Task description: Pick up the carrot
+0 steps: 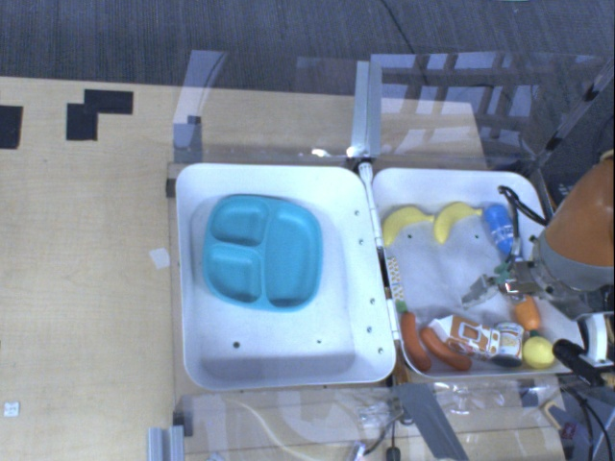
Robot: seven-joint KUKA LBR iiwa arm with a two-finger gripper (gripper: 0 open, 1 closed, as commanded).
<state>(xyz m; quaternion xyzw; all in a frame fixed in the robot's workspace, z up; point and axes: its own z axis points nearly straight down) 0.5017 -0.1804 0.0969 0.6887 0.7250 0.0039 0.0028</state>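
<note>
The arm reaches into the right-hand bin (452, 185), and its gripper (500, 284) hangs low over the bin's floor with the fingers (478, 291) spread apart and nothing between them. The carrot (527, 312), a short orange piece, lies just beside the fingers on the side toward the arm's wrist, slightly nearer the bin's front wall, and appears untouched. This reads as the approach step, before any grasp. The next move likely calls for shifting the fingers back toward the carrot so they straddle it, then lowering and closing. Crowding is the risk: a lemon (538, 352) and a small printed carton (485, 337) lie just past the carrot, and a blue bottle (498, 229) stands behind the fingers.
</note>
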